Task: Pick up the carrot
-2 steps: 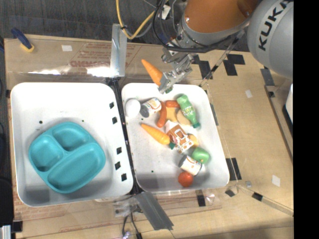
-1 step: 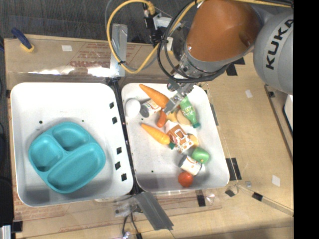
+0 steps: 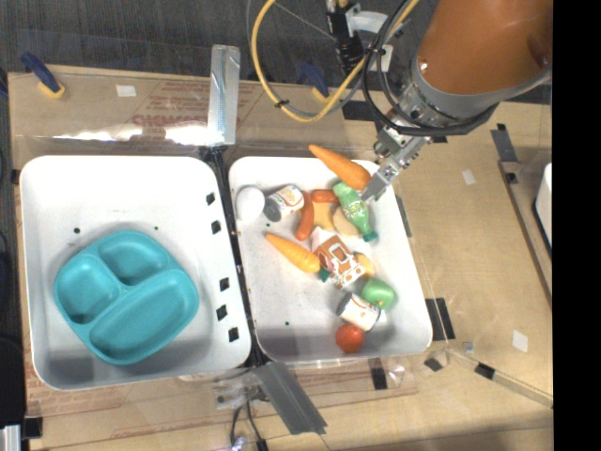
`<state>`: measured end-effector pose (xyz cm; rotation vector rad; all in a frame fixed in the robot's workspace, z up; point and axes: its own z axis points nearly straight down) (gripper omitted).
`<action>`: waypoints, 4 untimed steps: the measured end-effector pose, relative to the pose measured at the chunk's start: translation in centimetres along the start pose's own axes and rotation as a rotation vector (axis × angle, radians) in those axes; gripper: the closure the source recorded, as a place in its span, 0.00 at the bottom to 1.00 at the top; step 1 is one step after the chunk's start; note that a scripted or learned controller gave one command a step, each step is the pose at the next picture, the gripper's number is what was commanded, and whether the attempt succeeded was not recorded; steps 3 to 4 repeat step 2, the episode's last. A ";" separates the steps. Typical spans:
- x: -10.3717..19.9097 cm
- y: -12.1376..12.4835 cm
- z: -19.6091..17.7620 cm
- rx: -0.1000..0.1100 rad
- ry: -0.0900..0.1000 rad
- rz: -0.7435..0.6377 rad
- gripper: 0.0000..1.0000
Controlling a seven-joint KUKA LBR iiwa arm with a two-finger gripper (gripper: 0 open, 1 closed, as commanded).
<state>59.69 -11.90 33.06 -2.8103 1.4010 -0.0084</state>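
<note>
1. Nearest us in the right bin [image 3: 413, 341] we see a small red tomato [image 3: 349, 338] by the near wall, touching a grey-and-white can [image 3: 360, 312] just beyond it.
2. A green-topped piece [image 3: 378, 294] lies at the can's right, and a white and orange carton [image 3: 340, 260] sits just beyond, in the middle of the clutter.
3. In the left bin [image 3: 38, 252] we see a teal divided plate [image 3: 125, 294] on the near-left part of the floor, well apart from everything else.
4. One carrot [image 3: 292, 253] lies on the floor of the right bin at the carton's left, tilted, its tip close to the carton.
5. Farther back we find an orange sausage-like piece [image 3: 306, 221], a pale slice [image 3: 328, 216], a small can with an orange label [image 3: 285, 199] and a white ball [image 3: 250, 202] near the bin divider.
6. A green bottle [image 3: 354, 209] lies slanted toward the right wall, crowding the space under the gripper.
7. A second carrot [image 3: 340, 166] rests at the far edge of the right bin, thick end toward the right, just beside the bottle.
8. The gripper [image 3: 374, 188] hangs over the far-right corner, its tip between this carrot and the bottle; we cannot tell whether it is released or clenched, and nothing shows in its grasp.
9. Farthest off, yellow hoses [image 3: 282, 26] loop above the bench.
</note>
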 end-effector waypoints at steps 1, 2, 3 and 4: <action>6.8 0.2 -1.3 -0.003 -0.005 -0.060 1.00; -1.1 9.3 2.4 -0.005 -0.008 -0.161 1.00; -1.1 9.3 2.4 -0.005 -0.008 -0.161 1.00; -1.1 9.3 2.4 -0.005 -0.008 -0.161 1.00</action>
